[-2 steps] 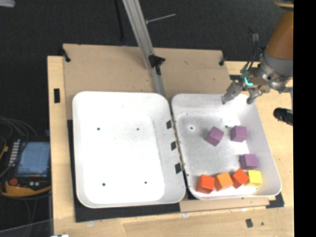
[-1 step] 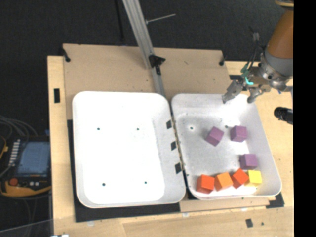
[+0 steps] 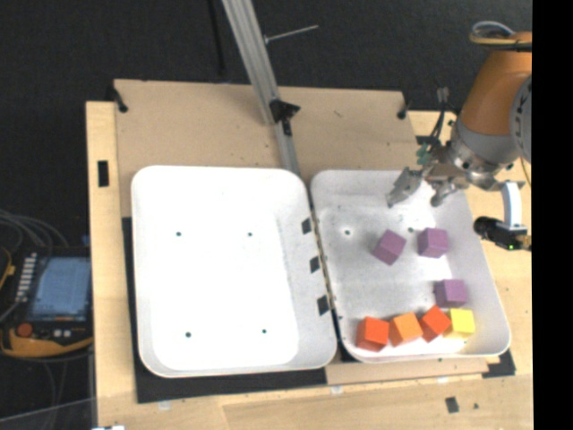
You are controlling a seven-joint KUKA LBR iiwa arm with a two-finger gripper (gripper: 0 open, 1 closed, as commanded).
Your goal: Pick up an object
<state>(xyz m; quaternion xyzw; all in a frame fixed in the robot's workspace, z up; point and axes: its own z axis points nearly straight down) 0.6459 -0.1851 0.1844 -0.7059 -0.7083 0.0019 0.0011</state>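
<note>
Purple cubes (image 3: 389,246) in right bin (image 3: 358,195), end effector (image 3: 419,192) spread open above, gripping nothing

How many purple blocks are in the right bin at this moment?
3. One purple block sits mid-bin, a second just right of it, and a third lower right, above the yellow block. None looks hidden.

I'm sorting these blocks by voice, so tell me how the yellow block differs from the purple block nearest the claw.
The yellow block is yellow; the purple block is purple. The yellow block sits at the right bin's near edge, ending a row beside orange blocks; the purple block lies farther up, apart from its neighbours, just below the claw. Both are small cubes of similar size resting in the right bin.
</note>
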